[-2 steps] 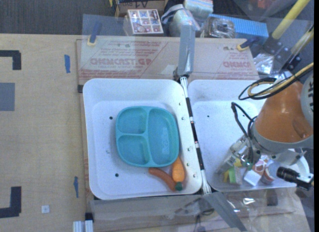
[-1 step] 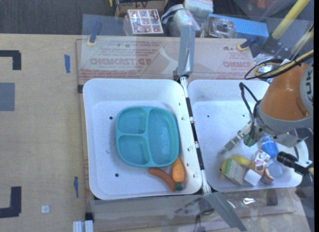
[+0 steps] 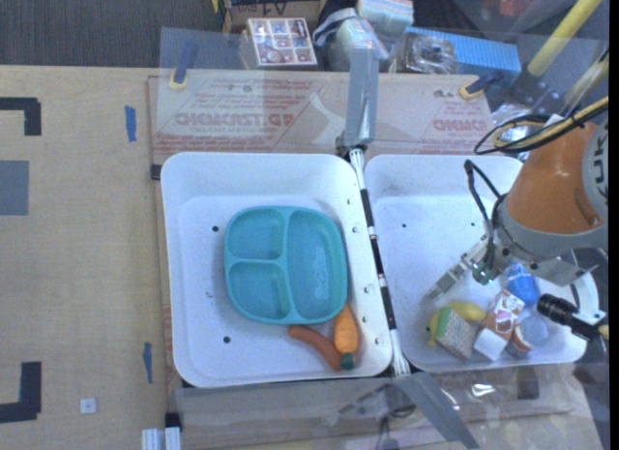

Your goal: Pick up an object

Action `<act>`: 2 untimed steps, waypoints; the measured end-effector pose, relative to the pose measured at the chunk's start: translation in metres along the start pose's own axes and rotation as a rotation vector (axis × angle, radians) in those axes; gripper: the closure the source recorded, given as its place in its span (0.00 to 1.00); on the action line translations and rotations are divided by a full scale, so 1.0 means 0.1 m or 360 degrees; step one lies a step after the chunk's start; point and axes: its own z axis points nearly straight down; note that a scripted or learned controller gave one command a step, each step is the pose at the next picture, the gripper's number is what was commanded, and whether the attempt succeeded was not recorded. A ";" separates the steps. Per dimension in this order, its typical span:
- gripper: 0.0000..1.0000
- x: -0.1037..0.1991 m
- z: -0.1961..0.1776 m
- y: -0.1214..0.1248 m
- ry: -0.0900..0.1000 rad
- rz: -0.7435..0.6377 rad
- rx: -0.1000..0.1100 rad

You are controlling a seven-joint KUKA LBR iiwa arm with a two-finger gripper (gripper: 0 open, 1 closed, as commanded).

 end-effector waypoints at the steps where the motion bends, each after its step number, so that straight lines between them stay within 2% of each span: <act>1: 0.00 0.48 -0.01 -0.21 -0.0005 -0.0226 -0.0003; 2: 0.00 0.14 0.00 -0.07 0.0005 0.0472 0.0004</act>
